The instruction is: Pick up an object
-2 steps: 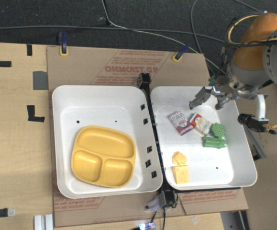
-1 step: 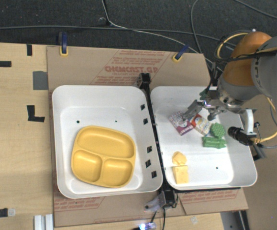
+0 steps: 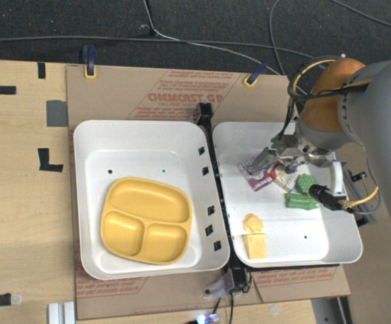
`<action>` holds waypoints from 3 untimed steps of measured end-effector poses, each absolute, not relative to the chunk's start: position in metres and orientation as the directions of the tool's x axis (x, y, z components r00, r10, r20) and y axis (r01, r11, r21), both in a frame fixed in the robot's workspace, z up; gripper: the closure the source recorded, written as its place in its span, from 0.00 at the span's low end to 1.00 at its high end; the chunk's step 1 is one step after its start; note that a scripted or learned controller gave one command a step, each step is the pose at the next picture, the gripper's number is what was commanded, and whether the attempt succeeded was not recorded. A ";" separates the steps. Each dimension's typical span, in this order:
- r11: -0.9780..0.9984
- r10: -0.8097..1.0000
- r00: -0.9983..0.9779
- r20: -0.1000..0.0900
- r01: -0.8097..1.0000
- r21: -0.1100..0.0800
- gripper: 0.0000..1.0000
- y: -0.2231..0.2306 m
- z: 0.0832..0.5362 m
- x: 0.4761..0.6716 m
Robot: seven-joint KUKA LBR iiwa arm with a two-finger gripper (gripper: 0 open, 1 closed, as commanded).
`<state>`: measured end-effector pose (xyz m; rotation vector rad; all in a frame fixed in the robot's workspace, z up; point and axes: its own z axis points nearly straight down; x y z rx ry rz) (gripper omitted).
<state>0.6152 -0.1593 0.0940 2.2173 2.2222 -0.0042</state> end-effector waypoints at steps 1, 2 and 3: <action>0.003 1.000 -0.003 -0.004 1.000 0.011 1.00 -0.159 0.110 0.618; 0.001 1.000 -0.001 -0.001 1.000 0.005 1.00 -0.159 0.172 0.614; 0.001 1.000 -0.001 -0.001 1.000 0.003 1.00 -0.160 0.216 0.621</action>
